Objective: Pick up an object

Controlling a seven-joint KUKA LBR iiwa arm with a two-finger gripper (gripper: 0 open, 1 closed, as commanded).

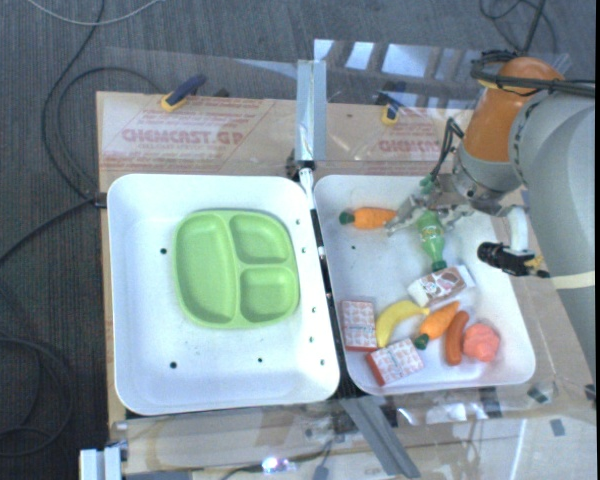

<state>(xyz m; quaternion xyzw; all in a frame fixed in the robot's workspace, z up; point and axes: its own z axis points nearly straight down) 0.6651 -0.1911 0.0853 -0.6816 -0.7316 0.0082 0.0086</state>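
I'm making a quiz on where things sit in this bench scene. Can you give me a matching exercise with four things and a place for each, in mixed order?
Things:
1. green plate
2. carrot
3. banana
4. green bottle

Places:
A. right bin, far left part
B. right bin, by the gripper
C. left bin, middle
D. right bin, near part, among the other toys

Pairs: 1-C, 2-A, 3-D, 4-B
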